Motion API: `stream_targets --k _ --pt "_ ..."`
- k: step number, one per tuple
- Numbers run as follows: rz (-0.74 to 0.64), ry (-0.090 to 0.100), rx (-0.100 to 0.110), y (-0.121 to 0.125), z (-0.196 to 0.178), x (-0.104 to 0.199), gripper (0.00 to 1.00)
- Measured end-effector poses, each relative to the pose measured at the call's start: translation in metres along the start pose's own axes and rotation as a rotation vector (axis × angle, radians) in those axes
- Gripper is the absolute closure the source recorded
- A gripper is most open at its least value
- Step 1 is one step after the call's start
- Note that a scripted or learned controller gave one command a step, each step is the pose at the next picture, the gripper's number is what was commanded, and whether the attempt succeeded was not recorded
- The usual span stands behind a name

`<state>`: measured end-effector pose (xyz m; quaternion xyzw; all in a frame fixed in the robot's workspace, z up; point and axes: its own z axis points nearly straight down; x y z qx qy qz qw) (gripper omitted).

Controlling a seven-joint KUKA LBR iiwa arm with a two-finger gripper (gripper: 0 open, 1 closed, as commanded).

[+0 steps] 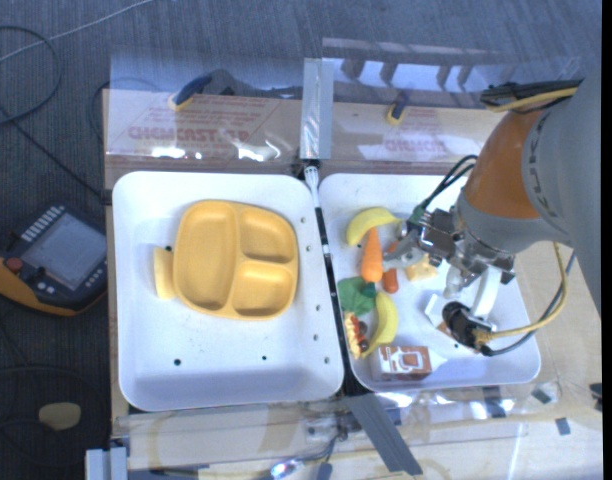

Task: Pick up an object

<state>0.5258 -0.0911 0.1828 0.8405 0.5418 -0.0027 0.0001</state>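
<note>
The gripper [418,248] is seen low over the right bin [516,368], just beside the carrot [371,256] and a banana [369,223] at the bin's left side; whether its fingers are open or closed cannot be told, and nothing is seen held. A second banana [385,320], a green item [354,294] and a small brown carton [404,362] lie nearby. A yellow divided tray [236,258] is seen in the left bin [146,368].

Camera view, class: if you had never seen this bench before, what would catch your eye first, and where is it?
First, the big yellow divided tray lying in the left white bin. Next, the grey arm with its orange band reaching in from the right over the right bin, its gripper low beside a cluster of toy food: a carrot, two bananas and a small brown carton.
</note>
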Motion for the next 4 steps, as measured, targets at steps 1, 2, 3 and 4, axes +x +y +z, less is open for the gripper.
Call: stream_targets --k 1,2,3,4 --pt "-0.122 0.005 -0.014 0.052 0.093 0.009 0.00" --pt "-0.124 0.003 -0.014 0.052 0.084 0.010 1.00" --pt "-0.239 0.002 -0.001 0.011 -0.031 0.062 1.00" --pt "-0.225 -0.001 0.000 -0.013 -0.036 0.045 1.00"
